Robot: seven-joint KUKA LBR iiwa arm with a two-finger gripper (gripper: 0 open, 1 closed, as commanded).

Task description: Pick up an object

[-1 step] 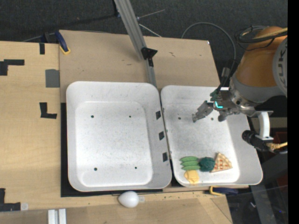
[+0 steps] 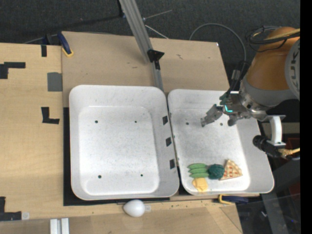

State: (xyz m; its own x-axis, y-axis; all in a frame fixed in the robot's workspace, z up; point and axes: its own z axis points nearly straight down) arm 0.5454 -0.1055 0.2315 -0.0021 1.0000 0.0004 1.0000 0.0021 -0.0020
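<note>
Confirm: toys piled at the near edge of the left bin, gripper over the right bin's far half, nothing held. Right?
Not quite. The camera view shows the toys at the near edge of the right bin, not the left. The gripper is over that bin's far half, with nothing between its fingers.

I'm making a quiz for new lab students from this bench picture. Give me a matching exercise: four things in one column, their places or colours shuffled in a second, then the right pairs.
Things:
1. pizza slice toy
2. white egg
3. gripper
4. dark green toy

Places:
A. on the bench in front of the left bin
B. over the far half of the right bin
C. between the pizza slice toy and the light green toy
D. furthest right of the toys in the right bin

Pairs: 1-D, 2-A, 3-B, 4-C
</note>
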